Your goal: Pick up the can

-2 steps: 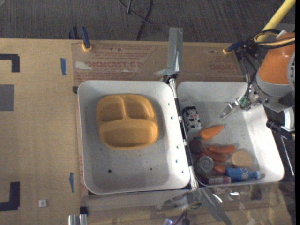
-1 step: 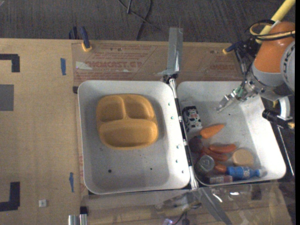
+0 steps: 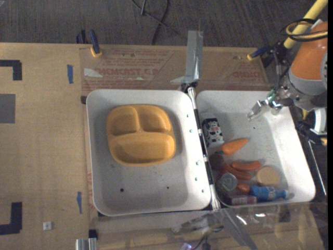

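A: Item one — two shallow white bins side by side: left bin, right bin. Contents?

B: Left bin: one orange moulded plastic tray with three compartments, lying towards the far left. Right bin: small black-and-white patterned carton against the left wall; orange carrot-shaped toy just beside it; red-orange sausage-shaped toy nearer; round tan disc-shaped piece; blue plastic bottle lying on its side along the near wall.

A: Task's thing?

B: Small grey metal can, seen end-on, in the near-left corner of the right bin. Crowded: touching or nearly touching the red-orange toys, close to the bin's left wall, blue bottle just to the right.

A: Arm?

B: Grey with an orange band, entering from the right. Two-finger gripper over the far part of the right bin, well apart from the can. Nothing seen between the fingers; how far open, too small and blurred to tell.

A: Step in hand?

B: Judged as approach only; no grasp begun.

A: Next move?

B: Travel towards the near-left corner, descent squarely over the can, fingers placed clear of wall and neighbouring toys. Likely risk: nudging clutter or closing on a toy instead.
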Robot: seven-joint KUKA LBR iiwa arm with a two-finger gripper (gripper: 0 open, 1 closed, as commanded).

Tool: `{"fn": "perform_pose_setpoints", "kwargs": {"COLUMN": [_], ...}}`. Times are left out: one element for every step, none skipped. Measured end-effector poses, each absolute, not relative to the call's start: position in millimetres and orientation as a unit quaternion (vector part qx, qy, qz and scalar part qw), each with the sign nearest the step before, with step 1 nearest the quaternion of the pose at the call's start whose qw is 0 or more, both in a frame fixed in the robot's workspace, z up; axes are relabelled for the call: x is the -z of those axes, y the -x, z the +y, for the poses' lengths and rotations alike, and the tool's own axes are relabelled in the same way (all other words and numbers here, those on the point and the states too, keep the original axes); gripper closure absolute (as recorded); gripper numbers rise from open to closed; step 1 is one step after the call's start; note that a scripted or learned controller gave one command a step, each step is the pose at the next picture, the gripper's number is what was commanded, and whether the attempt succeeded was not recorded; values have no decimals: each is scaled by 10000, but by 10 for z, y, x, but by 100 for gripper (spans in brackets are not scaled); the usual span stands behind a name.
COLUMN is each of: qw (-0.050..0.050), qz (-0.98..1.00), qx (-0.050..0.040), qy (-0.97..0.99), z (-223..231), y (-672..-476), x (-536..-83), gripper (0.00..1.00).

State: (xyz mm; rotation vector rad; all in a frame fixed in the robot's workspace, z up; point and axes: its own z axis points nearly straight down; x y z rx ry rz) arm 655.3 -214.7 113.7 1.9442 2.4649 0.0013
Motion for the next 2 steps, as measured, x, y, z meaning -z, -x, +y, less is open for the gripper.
{"fn": "perform_pose_setpoints", "kwargs": {"qw": [12,2], "qz": [7686,8331], "qx": [-7,16], "qy": [-6398,-5532], "z": [-1707,-1622], "y": [-6431,-6670], "x": [-865,-867], "gripper": [0,0]}}
